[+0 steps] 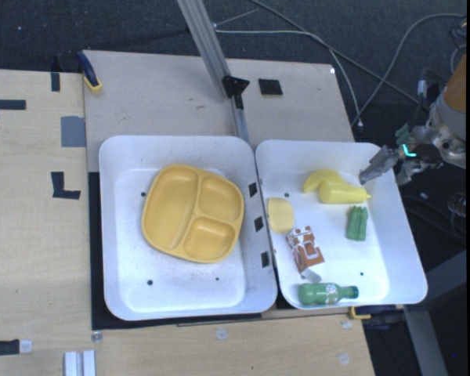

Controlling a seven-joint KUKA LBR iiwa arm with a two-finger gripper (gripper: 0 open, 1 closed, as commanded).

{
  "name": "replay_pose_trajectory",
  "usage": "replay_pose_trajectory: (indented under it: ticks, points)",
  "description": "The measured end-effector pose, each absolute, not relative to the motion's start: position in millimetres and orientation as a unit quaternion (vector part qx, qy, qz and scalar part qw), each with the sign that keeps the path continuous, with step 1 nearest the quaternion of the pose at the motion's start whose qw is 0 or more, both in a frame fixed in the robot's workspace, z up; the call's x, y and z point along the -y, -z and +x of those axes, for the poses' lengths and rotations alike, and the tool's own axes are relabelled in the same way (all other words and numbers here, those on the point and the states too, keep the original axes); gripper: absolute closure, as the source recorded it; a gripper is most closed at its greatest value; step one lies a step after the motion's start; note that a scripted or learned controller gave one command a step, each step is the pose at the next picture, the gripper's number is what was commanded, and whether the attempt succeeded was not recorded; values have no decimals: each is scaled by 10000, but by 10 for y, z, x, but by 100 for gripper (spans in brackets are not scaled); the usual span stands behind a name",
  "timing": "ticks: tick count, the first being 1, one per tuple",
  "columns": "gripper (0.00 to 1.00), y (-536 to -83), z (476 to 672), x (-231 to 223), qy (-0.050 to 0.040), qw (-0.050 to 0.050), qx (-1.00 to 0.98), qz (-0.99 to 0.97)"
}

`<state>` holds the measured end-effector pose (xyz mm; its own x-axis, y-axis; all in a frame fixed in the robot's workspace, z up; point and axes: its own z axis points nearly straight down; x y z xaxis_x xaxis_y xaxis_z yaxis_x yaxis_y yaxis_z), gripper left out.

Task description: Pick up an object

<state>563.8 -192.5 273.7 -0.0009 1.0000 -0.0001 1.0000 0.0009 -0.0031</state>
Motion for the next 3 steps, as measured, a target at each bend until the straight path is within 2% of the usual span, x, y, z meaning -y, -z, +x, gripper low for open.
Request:
replay_pose_trajectory:
  ticks: [1,3]
  points:
    - [0,-2746,5643,1926,-6,2,7075,-7067]
    - [0,-1670,5500,1804,-17,21,7073,-7069]
